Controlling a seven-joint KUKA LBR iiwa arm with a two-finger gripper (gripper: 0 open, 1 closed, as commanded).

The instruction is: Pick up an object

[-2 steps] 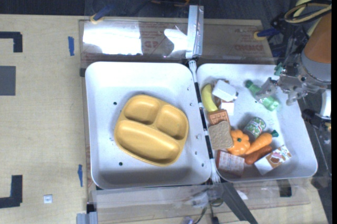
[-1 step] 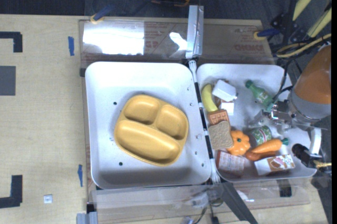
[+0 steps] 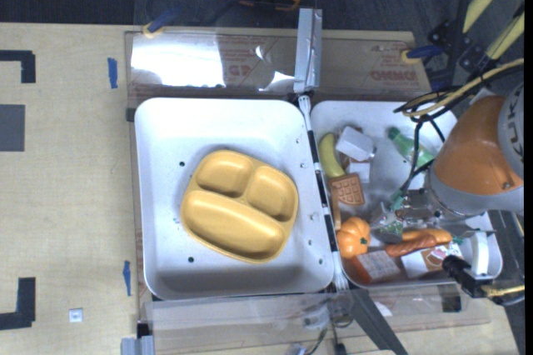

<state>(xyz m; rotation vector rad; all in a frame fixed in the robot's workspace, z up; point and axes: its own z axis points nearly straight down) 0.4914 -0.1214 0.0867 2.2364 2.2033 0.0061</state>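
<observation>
Below the tool (image 3: 406, 210), orange carrot (image 3: 419, 241), long, tapered, beside small pumpkin (image 3: 353, 236)

orange pumpkin (image 3: 352, 237) | upright | right bin (image 3: 379, 109), near-left corner, beside carrot (image 3: 416, 242)

Two shallow white plastic bins (image 3: 158, 178) sat side by side. One yellow three-compartment plastic tray (image 3: 239, 203), one yellow banana (image 3: 331, 155), one small orange pumpkin (image 3: 353, 237), one brown waffle (image 3: 347, 192) and one orange carrot (image 3: 416, 242) were there.

arm (image 3: 487, 153): cut by right edge | hand (image 3: 408, 212): grip unclear amid clutter
</observation>
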